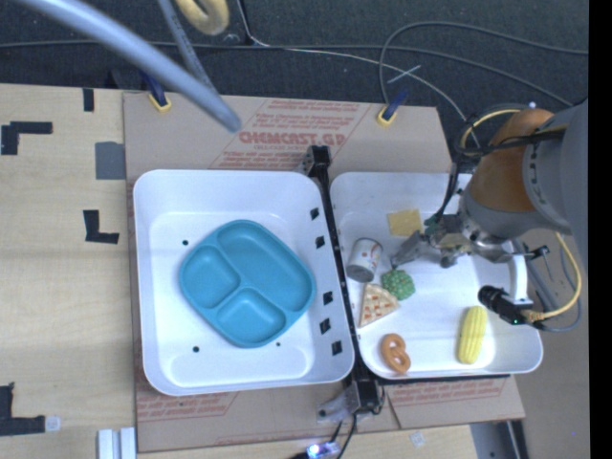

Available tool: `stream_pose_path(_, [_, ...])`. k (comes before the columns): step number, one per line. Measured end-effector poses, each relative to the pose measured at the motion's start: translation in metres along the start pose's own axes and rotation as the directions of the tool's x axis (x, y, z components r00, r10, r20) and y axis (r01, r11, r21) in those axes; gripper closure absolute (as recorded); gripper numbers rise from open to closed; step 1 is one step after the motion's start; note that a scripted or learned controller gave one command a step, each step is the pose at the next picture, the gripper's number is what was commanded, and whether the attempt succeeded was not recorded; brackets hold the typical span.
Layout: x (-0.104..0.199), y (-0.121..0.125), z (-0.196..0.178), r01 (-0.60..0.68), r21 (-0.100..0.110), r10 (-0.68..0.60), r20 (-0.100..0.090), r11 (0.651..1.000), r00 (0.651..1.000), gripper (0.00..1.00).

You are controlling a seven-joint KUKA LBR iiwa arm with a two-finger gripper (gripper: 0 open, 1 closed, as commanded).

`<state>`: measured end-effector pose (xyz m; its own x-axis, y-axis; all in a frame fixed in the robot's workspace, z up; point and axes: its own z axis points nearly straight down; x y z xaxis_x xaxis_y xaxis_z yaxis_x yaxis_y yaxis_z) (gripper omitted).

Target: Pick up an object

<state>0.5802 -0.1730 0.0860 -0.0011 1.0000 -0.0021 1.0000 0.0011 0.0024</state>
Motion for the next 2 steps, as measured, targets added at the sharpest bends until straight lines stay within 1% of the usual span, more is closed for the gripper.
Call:
stream_pose_path(1, [0.0, 0.001, -0.011, 0.001, -0.003, -0.001, 0.002, 1.0, 1.0, 1.0])
stream_pose_path(2, [-0.007, -0.005, -0.06, -0.001, 0.0, 0.001, -0.001, 1.0, 1.0, 1.0])
